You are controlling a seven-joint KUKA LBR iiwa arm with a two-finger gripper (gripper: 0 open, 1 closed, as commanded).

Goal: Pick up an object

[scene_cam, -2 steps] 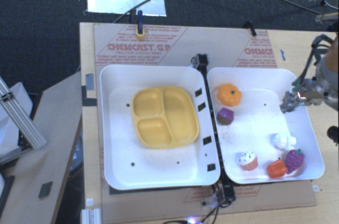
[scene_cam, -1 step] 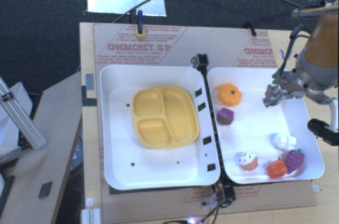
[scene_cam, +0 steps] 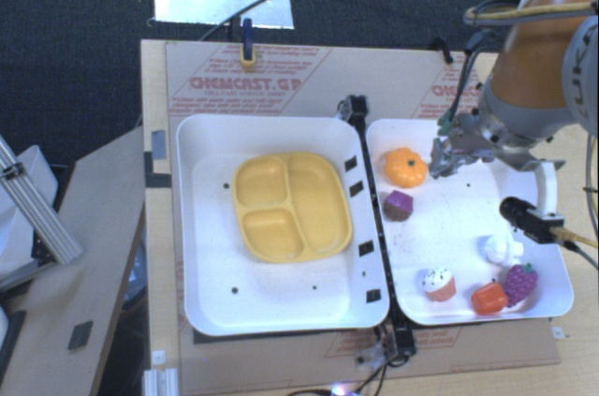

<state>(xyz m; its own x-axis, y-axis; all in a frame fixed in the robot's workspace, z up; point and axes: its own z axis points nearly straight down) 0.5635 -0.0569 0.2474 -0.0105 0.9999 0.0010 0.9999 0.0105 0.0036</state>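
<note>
your toys sit loose in the right bin (scene_cam: 552, 286), spread apart so each can be taken singly, while the yellow tray (scene_cam: 290, 205) lies alone in the left bin (scene_cam: 201, 291). the gripper (scene_cam: 442, 158) hangs low at the right bin's far end, just right of the pumpkin (scene_cam: 406, 167), beside it rather than around it. whether it's released or clenched, you can't tell from here.

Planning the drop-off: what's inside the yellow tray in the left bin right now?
The yellow tray in the left bin has three compartments, all bare yellow plastic. Whatever lies under the tray is covered.
</note>
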